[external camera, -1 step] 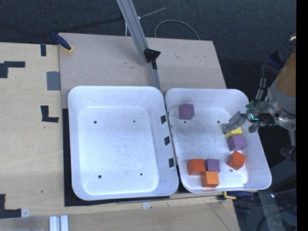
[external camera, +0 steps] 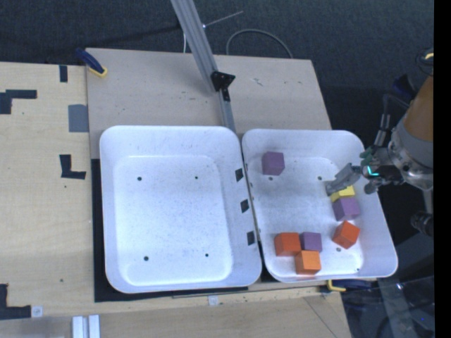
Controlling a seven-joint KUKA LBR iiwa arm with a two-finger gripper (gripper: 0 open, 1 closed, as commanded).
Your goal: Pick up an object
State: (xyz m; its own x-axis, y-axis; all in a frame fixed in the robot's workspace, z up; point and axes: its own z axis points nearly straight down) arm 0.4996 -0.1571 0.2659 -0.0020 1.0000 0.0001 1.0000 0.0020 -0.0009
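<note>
Centre the gripper [external camera: 343, 180], jaw state indeterminate, squarely over the yellow block [external camera: 344, 193] at frame right before closing.

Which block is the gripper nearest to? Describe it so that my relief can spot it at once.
Look in the right white bin, at its right wall where the gripper reaches in. The small yellow cube sits just under it, directly above a purple cube. It is the one yellow block there.

Left bin [external camera: 120, 210] floor open throughout. Right bin [external camera: 296, 138]: blocks [external camera: 307, 242] crowd near and right; left-centre floor free.
</note>
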